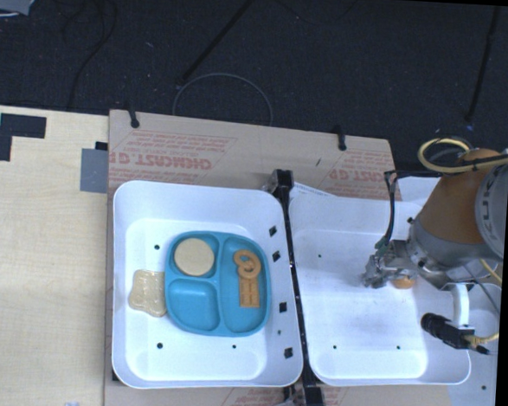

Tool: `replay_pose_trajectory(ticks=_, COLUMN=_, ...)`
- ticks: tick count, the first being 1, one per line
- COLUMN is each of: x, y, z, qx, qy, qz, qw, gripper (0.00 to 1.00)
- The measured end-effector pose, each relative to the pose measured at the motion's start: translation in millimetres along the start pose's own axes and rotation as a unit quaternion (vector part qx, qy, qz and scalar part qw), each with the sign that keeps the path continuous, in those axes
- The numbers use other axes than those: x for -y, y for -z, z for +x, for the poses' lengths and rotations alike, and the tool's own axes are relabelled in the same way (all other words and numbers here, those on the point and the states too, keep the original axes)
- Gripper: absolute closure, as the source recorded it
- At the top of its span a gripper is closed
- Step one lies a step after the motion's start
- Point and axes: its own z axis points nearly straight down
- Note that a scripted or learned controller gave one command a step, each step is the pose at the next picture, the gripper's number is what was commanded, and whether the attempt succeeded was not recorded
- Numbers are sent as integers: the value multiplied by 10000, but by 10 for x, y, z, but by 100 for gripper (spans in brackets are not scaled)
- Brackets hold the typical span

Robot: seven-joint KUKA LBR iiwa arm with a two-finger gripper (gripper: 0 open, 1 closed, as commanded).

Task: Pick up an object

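Plywood of a pale tone forms the table at the far left, with a brown cardboard sheet laid under two shallow white plastic bins. In the left white bin, a flat beige toy slice of bread is seen lying just beside the left edge of a blue compartmented plastic tray, apparently touching it. A round tan disc is held in the tray's upper left compartment, and a long tan wooden key-shaped piece is laid in the right-hand compartment; the lower left compartment is shown as bare blue. The right white bin is joined to the left one along a black seam. Over its right part, the grey arm with the orange band is seen reaching in, and the pincer is lowered close to the bin floor. Nothing is seen between its fingers, and how far they are parted cannot be told.
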Motion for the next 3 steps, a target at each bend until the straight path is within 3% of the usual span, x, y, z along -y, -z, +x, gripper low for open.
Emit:
replay_pose_trajectory(ticks=2, x=-31, y=1158, z=99, qx=14, qy=28, qz=-47, qw=10000, gripper=100)
replay_pose_trajectory(ticks=3, x=-33, y=1324, z=89, qx=8, qy=28, qz=-26, qw=10000, gripper=100)
